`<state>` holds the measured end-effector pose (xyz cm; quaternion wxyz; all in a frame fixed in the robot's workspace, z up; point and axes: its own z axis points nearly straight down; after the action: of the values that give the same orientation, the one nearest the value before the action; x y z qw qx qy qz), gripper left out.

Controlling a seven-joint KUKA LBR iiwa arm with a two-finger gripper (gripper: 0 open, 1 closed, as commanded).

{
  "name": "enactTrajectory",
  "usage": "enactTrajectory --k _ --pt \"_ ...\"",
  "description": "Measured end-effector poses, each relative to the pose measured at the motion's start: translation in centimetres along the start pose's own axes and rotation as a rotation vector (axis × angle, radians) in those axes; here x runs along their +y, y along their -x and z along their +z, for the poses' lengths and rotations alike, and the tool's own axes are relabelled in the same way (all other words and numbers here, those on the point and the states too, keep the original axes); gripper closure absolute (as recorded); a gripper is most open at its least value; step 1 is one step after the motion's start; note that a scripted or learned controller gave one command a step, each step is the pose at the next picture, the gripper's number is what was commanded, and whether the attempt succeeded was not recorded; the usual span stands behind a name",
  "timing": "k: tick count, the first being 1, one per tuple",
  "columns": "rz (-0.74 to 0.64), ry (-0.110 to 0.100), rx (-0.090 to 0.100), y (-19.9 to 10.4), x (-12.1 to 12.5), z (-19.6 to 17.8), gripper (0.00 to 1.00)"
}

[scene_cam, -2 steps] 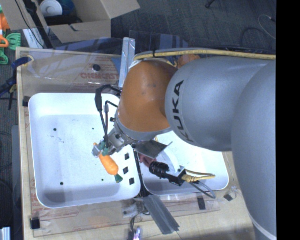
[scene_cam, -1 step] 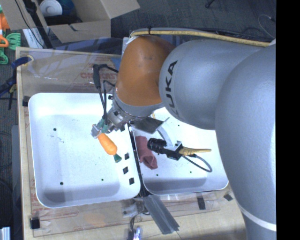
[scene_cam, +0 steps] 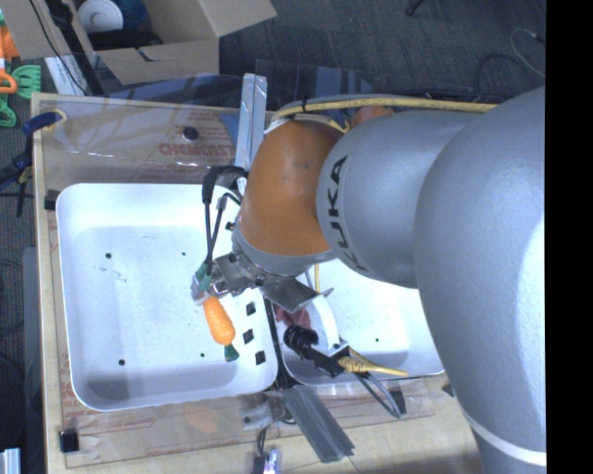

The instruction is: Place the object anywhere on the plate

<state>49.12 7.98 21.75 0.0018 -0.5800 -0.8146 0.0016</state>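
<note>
Camera view: toy carrot (scene_cam: 220, 321) in left bin (scene_cam: 83, 213), close to its right wall, just under gripper (scene_cam: 215, 280); cannot tell whether clasped or loose. Probably mid-pickup or lift. Next calls for carrying right to the plate (scene_cam: 298, 372) beneath arm, then lowering

left white bin (scene_cam: 120, 305), cardboard box (scene_cam: 195, 23) beyond it

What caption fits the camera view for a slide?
KUKA gripper above the left bin, an orange carrot at its tip.
</note>
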Motion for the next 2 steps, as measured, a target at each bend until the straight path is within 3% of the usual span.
enactTrajectory --k 1,2 --pt "-0.103 0.005 -0.002 -6.5 0.7 -5.1 1.0" --pt "-0.26 0.004 -0.002 -9.4 1.7 -6.9 1.0"
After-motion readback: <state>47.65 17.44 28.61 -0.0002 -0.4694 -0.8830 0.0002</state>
